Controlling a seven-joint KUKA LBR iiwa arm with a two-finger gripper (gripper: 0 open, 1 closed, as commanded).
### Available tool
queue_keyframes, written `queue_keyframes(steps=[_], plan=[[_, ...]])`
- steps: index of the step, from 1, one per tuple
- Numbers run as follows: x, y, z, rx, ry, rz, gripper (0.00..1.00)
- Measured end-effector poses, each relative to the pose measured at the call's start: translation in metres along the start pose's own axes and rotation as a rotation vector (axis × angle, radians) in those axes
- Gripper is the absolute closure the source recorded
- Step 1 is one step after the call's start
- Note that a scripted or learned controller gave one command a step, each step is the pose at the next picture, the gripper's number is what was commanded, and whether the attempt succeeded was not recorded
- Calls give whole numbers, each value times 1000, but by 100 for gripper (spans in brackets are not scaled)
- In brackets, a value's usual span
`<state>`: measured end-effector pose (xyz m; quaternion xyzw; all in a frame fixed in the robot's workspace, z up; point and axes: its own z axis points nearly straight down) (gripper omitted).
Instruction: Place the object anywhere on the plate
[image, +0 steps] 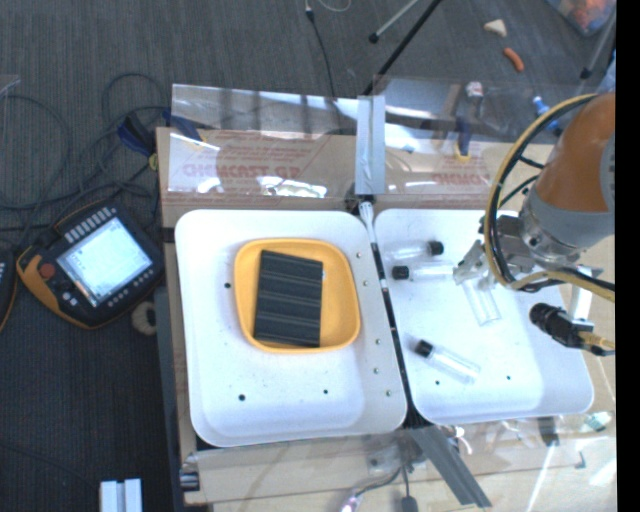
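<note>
You are watching the arm (575, 170) hovering right of the yellow plate (297, 294), over the right bin (520, 385). A black block (288, 298) is already crowding that plate. The clear tubes (445, 360) could slip. Whether the pincer (480, 285) is gaping, I cannot tell.

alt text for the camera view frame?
A yellow plate holding a dark ribbed block sits in the left white bin. The arm's gripper hovers over the right bin, where clear black-capped tubes lie.
</note>
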<state>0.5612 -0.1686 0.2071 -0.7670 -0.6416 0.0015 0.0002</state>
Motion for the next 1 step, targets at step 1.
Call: queue_keyframes(steps=[1], plan=[[0,0,0,0,0,0,0]])
